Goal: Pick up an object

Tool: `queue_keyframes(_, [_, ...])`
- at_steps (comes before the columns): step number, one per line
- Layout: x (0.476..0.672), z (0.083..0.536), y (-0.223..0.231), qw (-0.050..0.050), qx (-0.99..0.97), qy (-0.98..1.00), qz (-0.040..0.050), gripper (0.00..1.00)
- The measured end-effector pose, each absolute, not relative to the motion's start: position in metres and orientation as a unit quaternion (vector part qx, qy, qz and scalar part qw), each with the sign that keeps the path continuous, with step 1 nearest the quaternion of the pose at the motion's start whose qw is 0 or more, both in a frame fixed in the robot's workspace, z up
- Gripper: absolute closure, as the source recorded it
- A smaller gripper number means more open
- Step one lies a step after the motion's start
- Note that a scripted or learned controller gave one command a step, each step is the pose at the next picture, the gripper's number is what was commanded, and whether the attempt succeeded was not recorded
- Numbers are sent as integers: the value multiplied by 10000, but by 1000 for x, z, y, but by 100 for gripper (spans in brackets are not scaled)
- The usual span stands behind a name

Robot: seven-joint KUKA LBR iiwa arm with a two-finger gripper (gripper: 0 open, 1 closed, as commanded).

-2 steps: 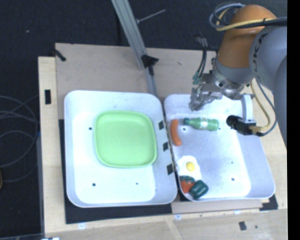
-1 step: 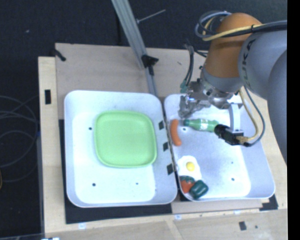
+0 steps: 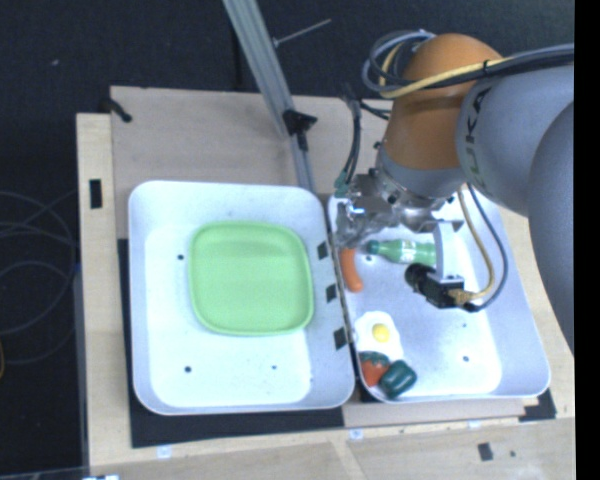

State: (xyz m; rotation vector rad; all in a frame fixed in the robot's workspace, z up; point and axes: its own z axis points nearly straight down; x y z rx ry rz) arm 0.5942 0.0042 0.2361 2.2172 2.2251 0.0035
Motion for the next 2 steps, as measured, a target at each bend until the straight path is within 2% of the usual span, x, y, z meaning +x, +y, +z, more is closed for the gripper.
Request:
queue_keyframes(1, [579,229,53,-1,7060,7082,4,100])
queue_keyframes(2, [554,236,89,-2,7059,7083,8,100])
